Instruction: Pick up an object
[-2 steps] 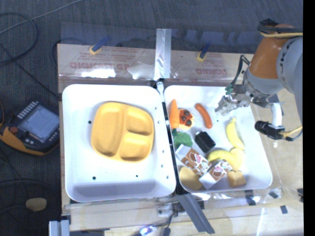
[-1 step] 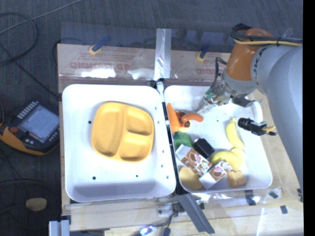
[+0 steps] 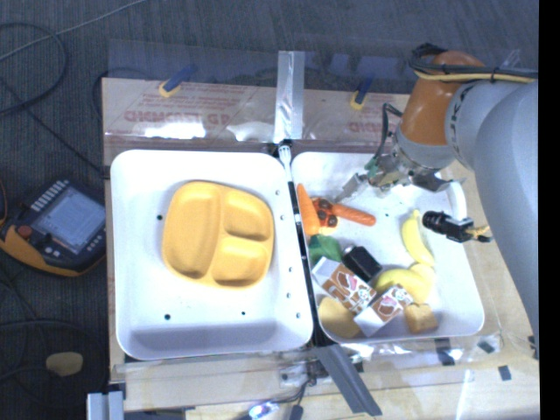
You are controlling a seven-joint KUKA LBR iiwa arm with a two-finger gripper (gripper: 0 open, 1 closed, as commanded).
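Observation:
My gripper (image 3: 379, 178) hangs over the far part of the right bin (image 3: 468, 274), a little above and behind an orange carrot (image 3: 354, 215). I see nothing held in it. A second carrot (image 3: 304, 210) lies along the bin's left wall, with a small dark red piece (image 3: 325, 208) beside it. A banana (image 3: 417, 239) lies to the right, another yellow fruit (image 3: 398, 278) below it. A black block (image 3: 360, 261), a green piece (image 3: 325, 248), two printed cartons (image 3: 346, 289) (image 3: 386, 307) and a pale potato (image 3: 337, 318) crowd the near half.
The left bin (image 3: 140, 322) holds a yellow divided plate (image 3: 219, 233). A brown lump (image 3: 422, 318) sits in the right bin's near right corner. The arm (image 3: 490, 129) covers the bench's right side. A handheld pendant (image 3: 61, 226) lies off the bench at left.

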